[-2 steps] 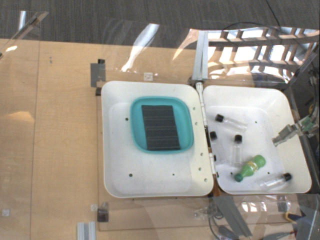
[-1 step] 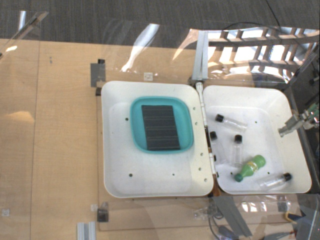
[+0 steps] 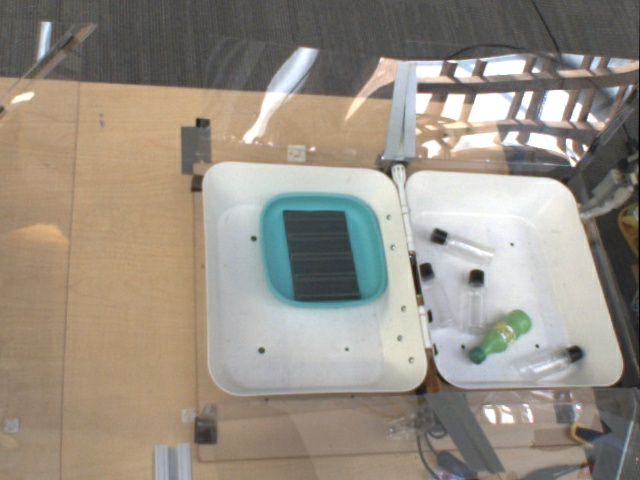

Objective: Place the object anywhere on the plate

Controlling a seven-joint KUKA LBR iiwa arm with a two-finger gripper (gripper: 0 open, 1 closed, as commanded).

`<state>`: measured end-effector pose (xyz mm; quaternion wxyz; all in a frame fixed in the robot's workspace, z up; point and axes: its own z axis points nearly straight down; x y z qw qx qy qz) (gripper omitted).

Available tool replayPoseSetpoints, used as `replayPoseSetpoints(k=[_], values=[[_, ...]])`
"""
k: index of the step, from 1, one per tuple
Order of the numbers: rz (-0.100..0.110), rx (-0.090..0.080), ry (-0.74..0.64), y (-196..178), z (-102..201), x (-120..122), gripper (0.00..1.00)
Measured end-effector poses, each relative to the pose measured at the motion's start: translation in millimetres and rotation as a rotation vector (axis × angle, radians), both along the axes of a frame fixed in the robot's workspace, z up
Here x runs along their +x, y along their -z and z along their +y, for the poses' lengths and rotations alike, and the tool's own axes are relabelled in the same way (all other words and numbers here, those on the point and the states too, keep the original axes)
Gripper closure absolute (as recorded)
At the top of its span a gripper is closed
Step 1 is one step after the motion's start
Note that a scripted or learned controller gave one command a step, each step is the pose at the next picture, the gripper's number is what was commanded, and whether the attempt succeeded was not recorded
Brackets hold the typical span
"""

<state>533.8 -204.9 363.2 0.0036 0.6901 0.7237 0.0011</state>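
Lying tilted near the front of the right-hand bin point(image 3: 560, 208), the green bottle point(image 3: 500, 336) is what I see as the object, well apart from the teal plate point(image 3: 372, 253). That plate sits in the left-hand bin point(image 3: 300, 358) and carries a dark ridged slab point(image 3: 322, 256). Clear black-capped vials point(image 3: 455, 243) lie scattered around the bottle.

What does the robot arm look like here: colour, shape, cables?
At the right edge there is a dark grey part, perhaps the arm, with a pale cable next to it. It is too cut off to tell more.
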Motion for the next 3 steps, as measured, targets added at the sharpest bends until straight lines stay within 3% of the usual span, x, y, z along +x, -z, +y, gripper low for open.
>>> replayPoseSetpoints(k=[1, 2, 3], values=[[0.001, 0.000, -0.092, -73.2, 0.7, 71.1, 0.00], [0.001, 0.001, 0.037, -72.6, 0.4, 35.4, 0.00], [0.000, 0.002, 0.157, -73.3, -0.1, 37.7, 0.00]])
